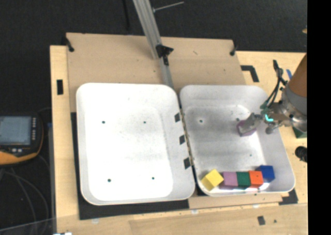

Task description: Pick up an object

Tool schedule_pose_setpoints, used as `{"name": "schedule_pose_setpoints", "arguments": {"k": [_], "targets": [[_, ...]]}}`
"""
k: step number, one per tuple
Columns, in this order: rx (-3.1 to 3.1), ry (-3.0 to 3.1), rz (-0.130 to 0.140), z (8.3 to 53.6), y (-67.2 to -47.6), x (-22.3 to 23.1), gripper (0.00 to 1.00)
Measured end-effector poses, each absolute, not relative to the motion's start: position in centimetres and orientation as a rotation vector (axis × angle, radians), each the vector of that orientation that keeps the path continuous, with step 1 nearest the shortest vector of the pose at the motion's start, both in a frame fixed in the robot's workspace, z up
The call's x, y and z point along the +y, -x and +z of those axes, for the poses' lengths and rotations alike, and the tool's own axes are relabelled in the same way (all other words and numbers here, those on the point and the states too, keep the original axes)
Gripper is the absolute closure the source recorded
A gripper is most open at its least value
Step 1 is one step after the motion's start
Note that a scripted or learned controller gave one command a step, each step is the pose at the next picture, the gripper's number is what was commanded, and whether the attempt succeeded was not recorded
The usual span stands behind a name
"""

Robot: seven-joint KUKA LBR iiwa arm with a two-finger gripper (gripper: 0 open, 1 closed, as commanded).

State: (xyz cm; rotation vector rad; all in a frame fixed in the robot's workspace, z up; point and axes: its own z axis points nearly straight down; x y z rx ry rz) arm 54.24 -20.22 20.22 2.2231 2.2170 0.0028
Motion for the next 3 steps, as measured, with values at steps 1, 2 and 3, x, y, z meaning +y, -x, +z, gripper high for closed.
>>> {"name": "schedule_pose_setpoints", "arguments": {"k": [1,2,3], "targets": [[2.217,-2.223,0.003,20.22,-54.24,-20.22,0.0],[2.217,-2.223,0.003,20.22,-54.24,-20.22,0.0],[2.217,-2.223,0.003,20.22,-54.24,-20.22,0.0]]}}
